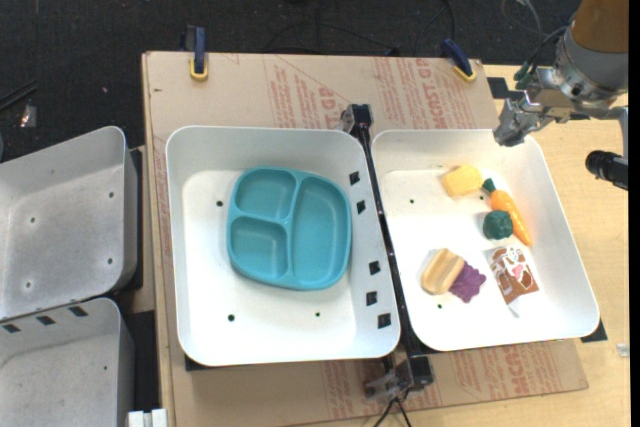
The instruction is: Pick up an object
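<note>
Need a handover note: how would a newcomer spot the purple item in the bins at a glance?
Start at the right bin, the one holding the small loose items. Go to its lower middle, where the purple piece lies touching a tan wedge, with a brown packet to its right. It is the one purple thing there, small and lumpy.

The grey arm's gripper (pixel 512 131) hangs over the right white bin's (pixel 560 315) far edge. Inside lie a yellow block (pixel 462 181), orange carrot (pixel 510 212), dark green lump (pixel 497 225), tan bread piece (pixel 441 271), purple lump (pixel 467 284) and brown packet (pixel 512 274). The left white bin (pixel 195 245) carries a teal divided plastic tray (pixel 291 227).
</note>
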You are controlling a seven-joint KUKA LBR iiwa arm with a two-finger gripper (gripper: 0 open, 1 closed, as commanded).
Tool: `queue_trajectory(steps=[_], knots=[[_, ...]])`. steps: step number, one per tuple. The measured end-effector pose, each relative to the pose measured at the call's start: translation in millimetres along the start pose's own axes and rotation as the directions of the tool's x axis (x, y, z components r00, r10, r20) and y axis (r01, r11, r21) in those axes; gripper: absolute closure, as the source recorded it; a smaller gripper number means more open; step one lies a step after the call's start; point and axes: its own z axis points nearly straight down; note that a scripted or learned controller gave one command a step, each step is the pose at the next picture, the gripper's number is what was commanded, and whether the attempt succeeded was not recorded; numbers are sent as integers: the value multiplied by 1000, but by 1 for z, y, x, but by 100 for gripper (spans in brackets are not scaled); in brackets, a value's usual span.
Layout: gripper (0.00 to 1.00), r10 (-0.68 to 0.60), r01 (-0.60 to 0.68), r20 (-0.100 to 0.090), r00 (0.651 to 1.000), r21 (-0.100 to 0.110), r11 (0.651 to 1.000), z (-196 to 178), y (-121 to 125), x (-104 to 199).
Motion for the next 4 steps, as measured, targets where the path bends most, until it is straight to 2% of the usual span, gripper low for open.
queue_trajectory(steps=[1,3,4], knots=[[100,-4,4,-4,1000,9,1000,5,-27,57],[100,-4,4,-4,1000,11,1000,29,-65,155],[100,-4,4,-4,1000,10,1000,20,-91,205]])
